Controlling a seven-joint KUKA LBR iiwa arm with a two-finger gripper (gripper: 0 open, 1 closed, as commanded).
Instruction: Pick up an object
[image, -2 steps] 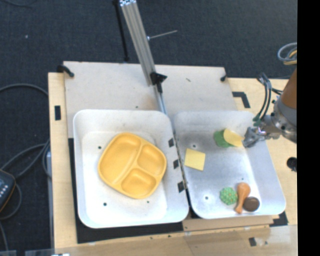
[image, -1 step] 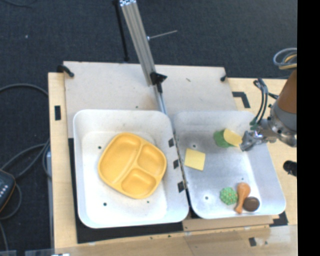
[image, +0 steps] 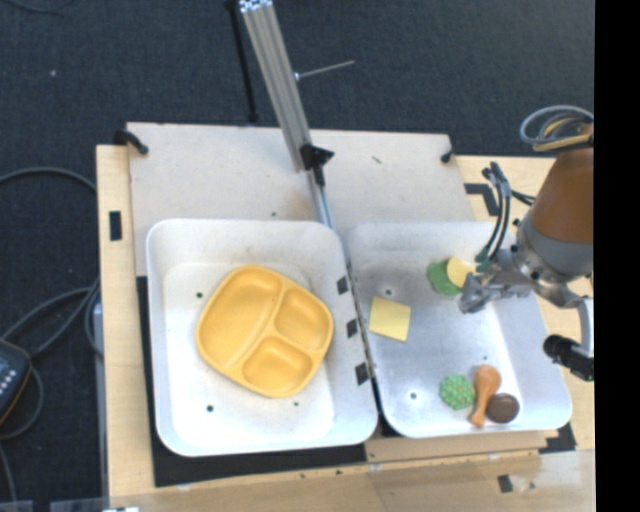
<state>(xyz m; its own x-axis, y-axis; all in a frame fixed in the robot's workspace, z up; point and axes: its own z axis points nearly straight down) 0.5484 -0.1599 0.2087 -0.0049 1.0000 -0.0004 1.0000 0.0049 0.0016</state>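
Observation:
My gripper (image: 472, 296) hangs over the right bin (image: 430, 400), near its upper right part, just below and right of a green and pale yellow object (image: 446, 274). A yellow square block (image: 390, 319) lies left of the gripper in the same bin. Toward the bin's front right lie a green knobbly ball (image: 457, 391) and an orange-and-brown drumstick-like piece (image: 489, 395). I see nothing between the fingers.
The left bin (image: 180, 410) holds a yellow divided plate (image: 264, 329). A grey metal pole (image: 285, 90) rises from the back between the bins. The arm's orange band (image: 568, 200) stands at the right edge, with cables beside it.

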